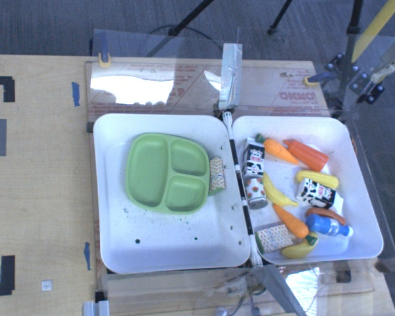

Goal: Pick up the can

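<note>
The can (pixel 255 191) is small, with a white and orange label. It lies on its side in the right bin (pixel 355 176), close against that bin's left wall. A cow-patterned carton (pixel 253 158) touches its far end. A yellow banana (pixel 276 192) lies right beside it on the right.
The right bin also holds two carrots (pixel 281 151) (pixel 290 220), a red-orange piece (pixel 308 154), a second cow carton (pixel 316 192), a blue bottle (pixel 329 227), more yellow fruit (pixel 298 249) and a speckled packet (pixel 271 237). The left bin (pixel 112 229) holds a green divided plate (pixel 166 172) and a small packet (pixel 216 174).
</note>
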`<action>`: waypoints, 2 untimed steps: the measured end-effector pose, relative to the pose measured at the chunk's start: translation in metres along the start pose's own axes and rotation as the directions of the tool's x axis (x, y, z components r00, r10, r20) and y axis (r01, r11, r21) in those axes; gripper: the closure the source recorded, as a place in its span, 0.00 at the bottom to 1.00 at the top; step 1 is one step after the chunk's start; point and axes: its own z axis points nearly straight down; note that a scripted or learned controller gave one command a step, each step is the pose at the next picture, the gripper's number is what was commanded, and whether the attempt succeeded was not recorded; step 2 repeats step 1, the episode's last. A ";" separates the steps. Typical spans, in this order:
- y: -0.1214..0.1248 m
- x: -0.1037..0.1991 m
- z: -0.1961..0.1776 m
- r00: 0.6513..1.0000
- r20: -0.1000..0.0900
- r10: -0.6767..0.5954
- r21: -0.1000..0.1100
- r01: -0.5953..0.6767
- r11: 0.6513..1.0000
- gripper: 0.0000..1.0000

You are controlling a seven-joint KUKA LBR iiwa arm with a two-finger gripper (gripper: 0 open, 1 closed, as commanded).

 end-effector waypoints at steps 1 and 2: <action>0.002 -0.052 0.000 0.881 0.004 -0.473 -0.005 0.473 0.881 0.00; 0.002 -0.052 0.000 0.881 0.004 -0.473 -0.005 0.473 0.881 0.00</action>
